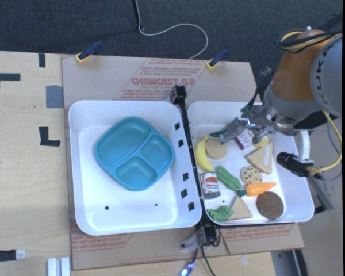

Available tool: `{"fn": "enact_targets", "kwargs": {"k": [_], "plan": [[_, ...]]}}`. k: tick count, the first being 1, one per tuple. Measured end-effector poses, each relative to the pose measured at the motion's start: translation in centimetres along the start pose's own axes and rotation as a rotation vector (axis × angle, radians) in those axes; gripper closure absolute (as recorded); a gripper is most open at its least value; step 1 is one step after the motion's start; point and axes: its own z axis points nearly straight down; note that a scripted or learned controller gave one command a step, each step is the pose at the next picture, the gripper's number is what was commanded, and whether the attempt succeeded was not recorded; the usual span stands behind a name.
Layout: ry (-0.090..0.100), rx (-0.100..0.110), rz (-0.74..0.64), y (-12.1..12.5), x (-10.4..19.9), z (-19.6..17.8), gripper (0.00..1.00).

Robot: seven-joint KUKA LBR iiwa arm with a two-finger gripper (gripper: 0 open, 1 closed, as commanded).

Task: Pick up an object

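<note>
My gripper (241, 132), grip unreadable, hovers centre-right above crowded food; the banana (203, 154) may get nudged aside.

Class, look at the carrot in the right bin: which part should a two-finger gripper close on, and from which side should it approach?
Grip the carrot across its thick orange middle, coming straight down from above. It lies flat and runs left-right, so the fingers should probably close across its narrow width; the tapered tip would likely slip.
</note>
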Motion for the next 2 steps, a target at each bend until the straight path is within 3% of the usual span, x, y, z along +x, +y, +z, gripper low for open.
{"fn": "enact_targets", "kwargs": {"k": [1,2], "plan": [[0.001,-0.002,-0.004,0.1,4.0,-1.6,0.0],[0.0,0.005,-0.001,-3.5,7.4,1.6,0.0]]}}
